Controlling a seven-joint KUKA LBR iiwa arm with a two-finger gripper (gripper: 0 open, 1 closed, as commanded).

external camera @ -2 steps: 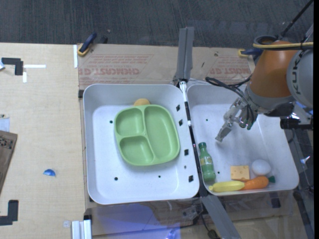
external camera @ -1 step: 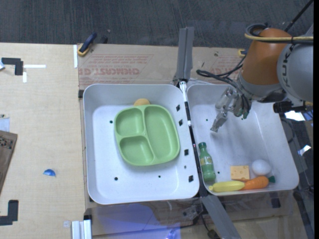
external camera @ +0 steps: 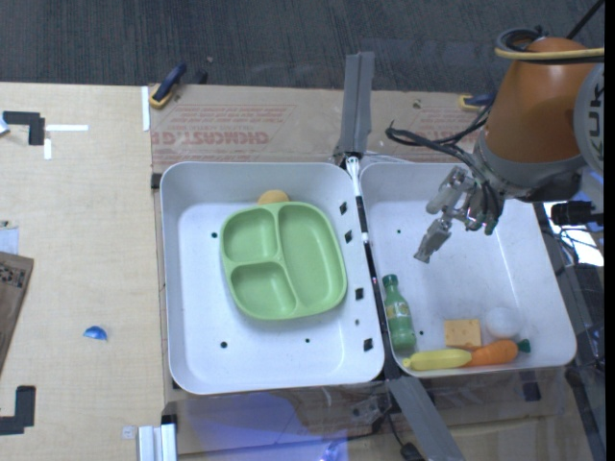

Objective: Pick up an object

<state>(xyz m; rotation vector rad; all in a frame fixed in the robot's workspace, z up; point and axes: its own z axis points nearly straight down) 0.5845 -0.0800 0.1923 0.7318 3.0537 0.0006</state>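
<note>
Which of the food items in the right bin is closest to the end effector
The green bottle by the divider wall lies nearest the end effector. The banana, cheese cube, white egg and carrot cluster farther away.

This looks like a robotics lab. Two white bins (external camera: 183,286) sit side by side on a plywood desk (external camera: 77,238), with a taped cardboard sheet (external camera: 240,128) behind them, dark carpet (external camera: 240,17) beyond, and cables (external camera: 423,137) trailing from the grey-and-orange arm (external camera: 533,94) above the bins.

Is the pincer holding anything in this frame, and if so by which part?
Nothing is held. The pincer hangs over bare floor of the right bin, apart from the green bottle.
</note>
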